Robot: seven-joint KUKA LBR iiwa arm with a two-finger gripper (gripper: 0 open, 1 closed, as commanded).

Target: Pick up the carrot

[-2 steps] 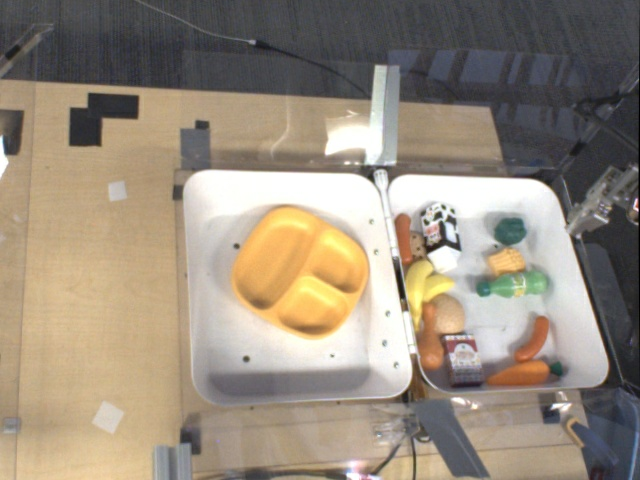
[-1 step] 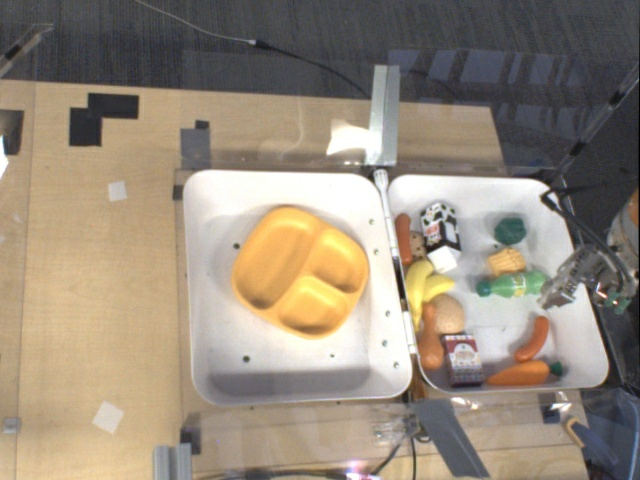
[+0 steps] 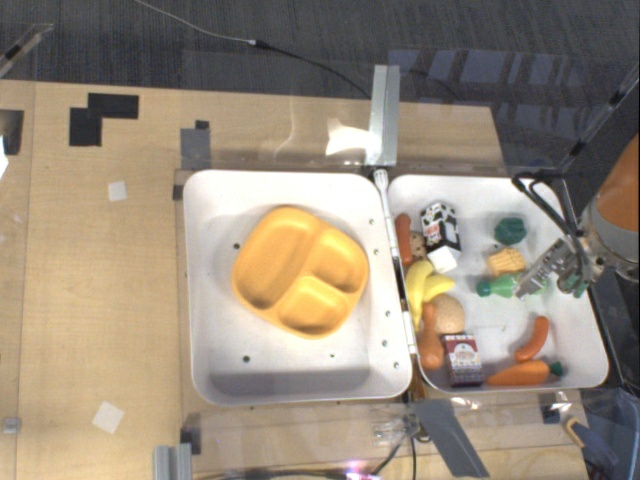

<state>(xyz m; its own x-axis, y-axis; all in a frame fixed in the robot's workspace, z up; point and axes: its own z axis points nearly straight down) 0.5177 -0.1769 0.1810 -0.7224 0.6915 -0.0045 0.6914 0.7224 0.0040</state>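
Observation:
The carrot (image 3: 520,374) is orange with a green stub at its right end. It lies flat along the front wall of the right bin (image 3: 590,353), near the front right corner. My gripper (image 3: 552,271) hangs over the right side of that bin, well behind the carrot and apart from it. Its tip is close to a small green item (image 3: 494,288). I see nothing held in it.
Just behind the carrot lies a red-orange chili (image 3: 534,337). The right bin also holds a red box (image 3: 461,357), a banana (image 3: 424,286), a sausage (image 3: 403,237), a cow toy (image 3: 438,225), corn (image 3: 507,261) and a green pepper (image 3: 511,230). A yellow divided plate (image 3: 300,270) sits in the left bin (image 3: 210,368).

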